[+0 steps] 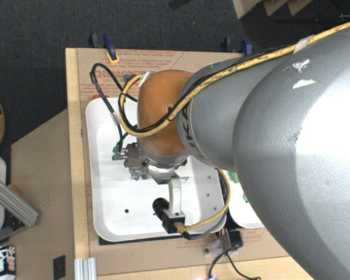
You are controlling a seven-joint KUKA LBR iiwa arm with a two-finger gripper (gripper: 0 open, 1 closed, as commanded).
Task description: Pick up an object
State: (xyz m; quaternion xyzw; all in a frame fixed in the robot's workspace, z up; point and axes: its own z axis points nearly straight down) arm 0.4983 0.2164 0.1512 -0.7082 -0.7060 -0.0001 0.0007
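Grey arm [268, 139] with orange band over left white bin [105, 174] on desk [79, 156]; tool state cannot be told.

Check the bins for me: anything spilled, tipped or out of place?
Nothing stands out. The arm hangs over the left bin, whose visible floor looks clean, hiding much of it. A green bit peeks out beside the arm; too hidden to identify.

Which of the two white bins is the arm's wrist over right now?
The left bin, the one whose white floor is mostly in view. The orange band and wrist hang above it; the right bin shows as a sliver under the arm.
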